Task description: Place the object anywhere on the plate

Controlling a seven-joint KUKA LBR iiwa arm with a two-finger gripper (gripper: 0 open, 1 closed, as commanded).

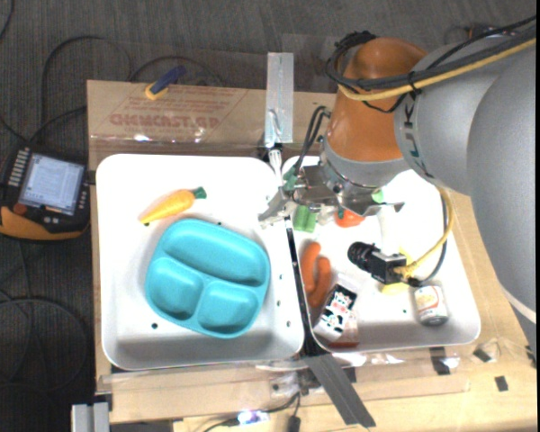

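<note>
The blue three-compartment plate [209, 275] lies in the left bin [117, 331], tilted a little, with nothing on it. A yellow-orange toy carrot [169, 204] rests behind it near the bin's far wall. My gripper [308, 207] hangs low over the far left corner of the right bin [459, 327], beside the divider between the bins. Small green [304, 215] and red [348, 216] pieces show right under the wrist, partly hidden by it. An orange sausage-shaped toy [316, 271] lies just in front of the gripper.
In the right bin a black-and-white carton [340, 310] lies at the front left and a small can [429, 302] at the front right. A black cable fitting [374, 259] hangs off the arm. A pendant [43, 190] sits left of the bench.
</note>
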